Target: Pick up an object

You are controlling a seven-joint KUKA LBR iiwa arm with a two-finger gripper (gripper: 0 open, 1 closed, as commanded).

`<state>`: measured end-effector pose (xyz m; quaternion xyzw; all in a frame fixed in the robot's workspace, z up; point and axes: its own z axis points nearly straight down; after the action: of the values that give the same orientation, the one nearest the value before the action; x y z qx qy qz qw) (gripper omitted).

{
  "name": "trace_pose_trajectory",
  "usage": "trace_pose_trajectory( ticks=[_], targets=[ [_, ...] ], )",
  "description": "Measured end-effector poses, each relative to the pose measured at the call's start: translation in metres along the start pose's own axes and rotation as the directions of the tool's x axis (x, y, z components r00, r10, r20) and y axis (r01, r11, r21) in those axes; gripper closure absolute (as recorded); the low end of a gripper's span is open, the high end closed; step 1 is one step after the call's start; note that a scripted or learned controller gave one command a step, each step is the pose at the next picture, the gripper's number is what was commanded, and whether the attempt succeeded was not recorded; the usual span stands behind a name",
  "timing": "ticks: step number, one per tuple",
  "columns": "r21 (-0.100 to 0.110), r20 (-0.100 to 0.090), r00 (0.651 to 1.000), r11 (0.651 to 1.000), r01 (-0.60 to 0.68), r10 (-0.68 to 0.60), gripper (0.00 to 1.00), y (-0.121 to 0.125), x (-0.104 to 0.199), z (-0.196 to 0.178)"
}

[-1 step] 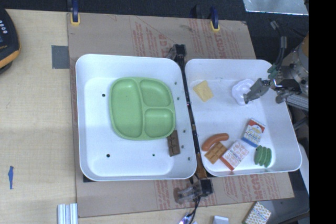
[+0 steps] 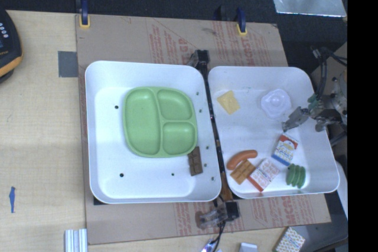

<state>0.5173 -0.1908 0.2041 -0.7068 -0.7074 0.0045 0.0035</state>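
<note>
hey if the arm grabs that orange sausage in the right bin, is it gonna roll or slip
The sausage looks rounded and smooth, so it could well roll if nudged sideways, and may slip from a loose pinch. It lies right beside a brown block, which might block rolling that way. It looks small, probably light.

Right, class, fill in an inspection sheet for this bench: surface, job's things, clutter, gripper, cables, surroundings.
Surface: cardboard sheet clamped to a wooden bench, bearing two white bins.
Job's things: right bin holds a cheese slice, clear cup, sausage, small carton, flat packet and green toy.
Clutter: left bin holds a green divided plate and a brown block.
Gripper: gripper at the right bin's right edge; fingers unclear.
Cables: nothing seen.
Surroundings: dark floor; grey tape.
</note>
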Motion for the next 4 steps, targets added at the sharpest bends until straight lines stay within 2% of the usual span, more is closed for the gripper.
trace_pose_trajectory(
  ticks=[1, 2, 3, 4],
  targets=[
    [-0.004, -0.001, 1.000, 1.000, 0.005, -0.005, 0.00, 0.002, 0.000, 0.103],
    [-0.016, 0.001, 1.000, 1.000, 0.006, -0.006, 0.00, 0.095, -0.011, 0.111],
    [-0.014, 0.000, 1.000, 1.000, 0.005, -0.005, 0.00, 0.143, -0.021, 0.110],
    [-0.005, -0.004, 1.000, 1.000, 0.002, -0.002, 0.00, 0.043, 0.025, 0.022]
  ],
)
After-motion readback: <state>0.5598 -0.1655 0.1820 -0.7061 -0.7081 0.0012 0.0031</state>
